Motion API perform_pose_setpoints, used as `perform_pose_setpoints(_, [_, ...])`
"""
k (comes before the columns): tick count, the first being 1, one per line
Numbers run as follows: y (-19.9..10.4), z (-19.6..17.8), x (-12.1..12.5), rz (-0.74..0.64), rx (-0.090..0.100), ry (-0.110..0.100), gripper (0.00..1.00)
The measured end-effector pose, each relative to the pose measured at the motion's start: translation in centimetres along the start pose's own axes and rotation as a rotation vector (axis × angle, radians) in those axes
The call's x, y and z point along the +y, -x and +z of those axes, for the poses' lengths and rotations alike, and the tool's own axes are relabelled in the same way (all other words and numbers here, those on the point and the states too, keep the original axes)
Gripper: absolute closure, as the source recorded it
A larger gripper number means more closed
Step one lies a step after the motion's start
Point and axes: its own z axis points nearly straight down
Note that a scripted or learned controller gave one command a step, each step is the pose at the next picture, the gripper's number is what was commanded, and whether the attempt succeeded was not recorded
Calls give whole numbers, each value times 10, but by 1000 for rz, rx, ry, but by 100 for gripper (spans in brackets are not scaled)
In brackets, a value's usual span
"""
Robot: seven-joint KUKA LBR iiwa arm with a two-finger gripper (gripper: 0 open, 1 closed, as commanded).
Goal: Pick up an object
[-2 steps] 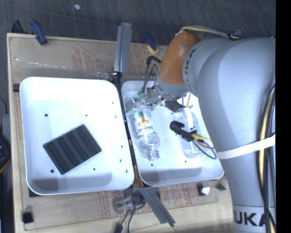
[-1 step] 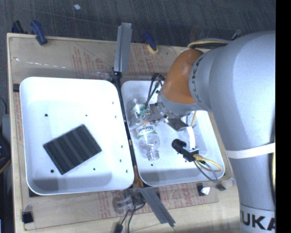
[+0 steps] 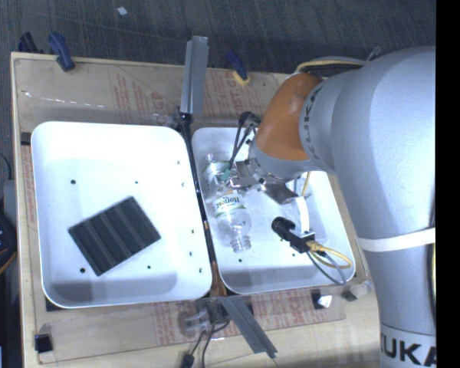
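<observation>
A clear plastic bottle (image 3: 231,215) with a white and green label lies lengthwise in the right bin (image 3: 254,280), close to its left wall. Its upper end looks crumpled. My gripper (image 3: 234,176) hangs low over that upper end, under the orange band of the wrist, and seems to touch or nearly touch the bottle. The arm covers the bin's right half. A black ridged rectangular pad (image 3: 114,234) lies flat in the left bin (image 3: 54,140), towards its front left.
The two bins meet at a shared wall (image 3: 200,205) just left of the bottle. A grey bar (image 3: 193,73) stands behind the bins, and blue clamps (image 3: 60,50) hold the bench's back edge.
</observation>
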Motion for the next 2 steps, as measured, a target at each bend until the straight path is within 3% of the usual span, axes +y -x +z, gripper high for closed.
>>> perform_pose_setpoints(1, [31, 10, 39, -176, 27, -50, 100])
perform_pose_setpoints(2, [30, 1, 39, -182, 27, -52, 100])
